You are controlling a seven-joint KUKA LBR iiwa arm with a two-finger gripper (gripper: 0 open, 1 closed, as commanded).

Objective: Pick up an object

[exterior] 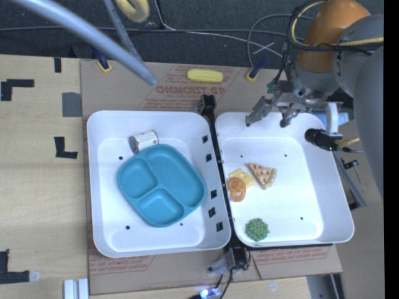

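Observation:
My gripper [270, 119] hangs over the far edge of the right bin [324, 226], its two fingers spread apart with nothing between them. Below it in that bin lie a waffle-like pizza slice [262, 174], a small orange and yellow pretzel piece [237, 185] and a green broccoli floret [257, 229]. The left bin [106, 229] holds a blue divided plate [161, 184] and a small white can [144, 141] lying on its side at the plate's far corner.
A yellow banana-shaped toy [204, 75] lies on the cardboard behind the bins. A grey pole [81, 28] crosses the upper left. Cables and a black fitting [321, 138] sit by the right bin's far right corner.

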